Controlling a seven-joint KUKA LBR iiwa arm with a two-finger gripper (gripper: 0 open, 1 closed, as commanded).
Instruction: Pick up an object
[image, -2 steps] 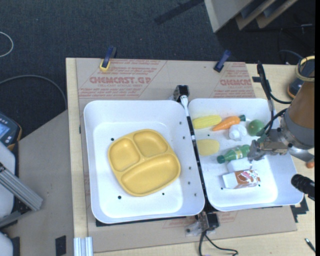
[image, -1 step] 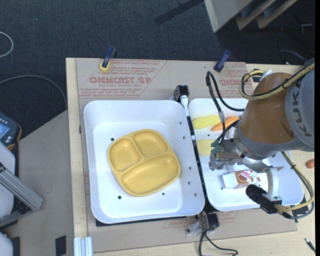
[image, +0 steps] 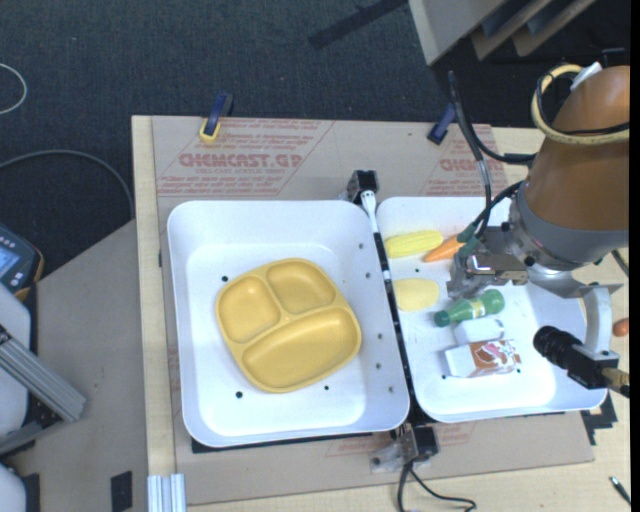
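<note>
gripper (image: 470, 285) low in the right bin (image: 540, 400), right over the green bottle (image: 468, 309), can't tell its grip, yellow divided plate (image: 288, 323) in the left bin (image: 200, 300)

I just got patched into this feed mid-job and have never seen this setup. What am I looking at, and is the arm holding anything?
One camera looks down at a slant on a bench with two white bins. The grey arm with an orange band reaches in from the right. Its tool is low over the right bin, above a green bottle; I cannot tell whether anything is gripped. Nearby lie a corn cob, a carrot, a pale yellow piece and a small carton. The left bin holds a yellow divided plate.
</note>
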